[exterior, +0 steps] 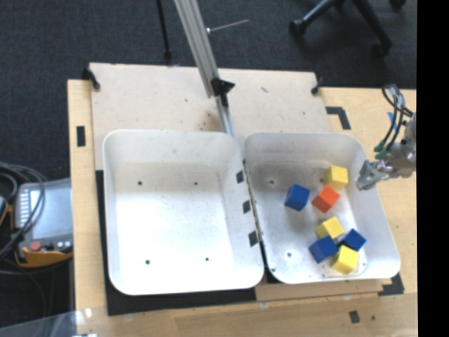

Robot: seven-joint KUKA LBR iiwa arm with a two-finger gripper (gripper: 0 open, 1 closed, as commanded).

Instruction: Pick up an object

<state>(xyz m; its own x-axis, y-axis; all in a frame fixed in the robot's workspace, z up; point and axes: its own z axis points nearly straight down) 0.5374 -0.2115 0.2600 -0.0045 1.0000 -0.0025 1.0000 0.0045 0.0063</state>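
Camera view looks down on a wooden bench (84, 188) that lies on a dark carpet. No brand, label or writing can be read anywhere; some small black marks on the bench are too small to tell.

Two shallow white bins stand side by side and touch at the middle. If the bench is a clock face, the left bin (112, 188) is at nine o'clock, and the right bin (280, 149) is at three o'clock. A slanted metal rail (200, 44) comes down from twelve o'clock and ends just behind the place where both bins meet. At about one o'clock, on the carpet, stand the legs of an office chair (347, 5). At nine o'clock, beside the bench, lies a grey pendant (42, 220) with cables.

All blocks are in the right bin — seven of them. A yellow block (337, 176) and an orange block (325, 199) are close together, and a blue block (297, 196) is just beside the orange one. Toward five o'clock of this bin there is a tight group: a yellow cube (330, 227), a dark blue cube (323, 248), another blue cube (353, 240) and a yellow corner cube (345, 259).

The gripper (367, 176) is over the right rim of the right bin, at three o'clock, near the yellow block but apart from it. Nothing is seen between its fingers — how far open they are, I cannot tell.
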